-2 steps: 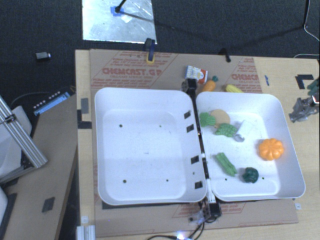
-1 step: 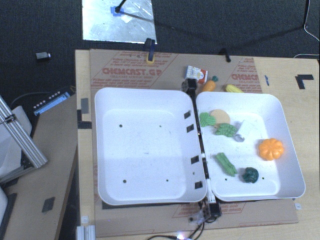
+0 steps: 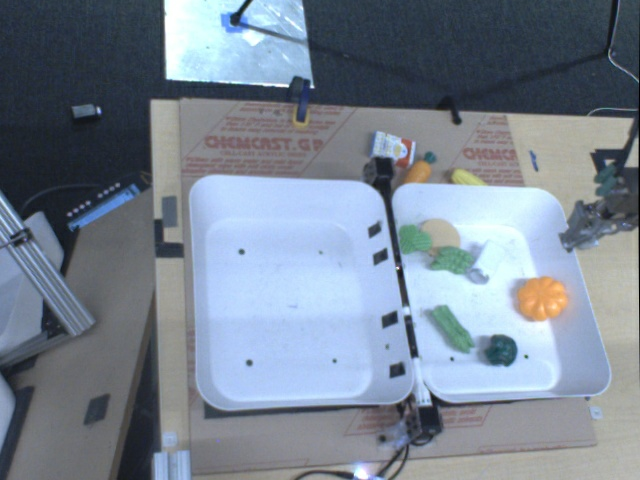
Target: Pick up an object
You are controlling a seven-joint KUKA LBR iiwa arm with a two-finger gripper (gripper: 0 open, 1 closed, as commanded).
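Standing at the bench: gripper (image 3: 592,223) sits at the right edge, just outside the right bin (image 3: 575,268), carrying nothing I can see; open or closed, I cannot tell. Inside that bin lie a pumpkin (image 3: 541,298), pea pod (image 3: 452,328), dark green piece (image 3: 501,349), lettuce (image 3: 452,260) and tan disc (image 3: 440,234). Left bin (image 3: 215,208) adjoins it.

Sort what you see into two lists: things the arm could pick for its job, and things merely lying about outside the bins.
Job:
orange pumpkin
dark green broccoli
green pod
leafy greens
tan disc
gripper, at the right bin edge

Lying about:
carrot
yellow piece
yellow clamp
metal sheet
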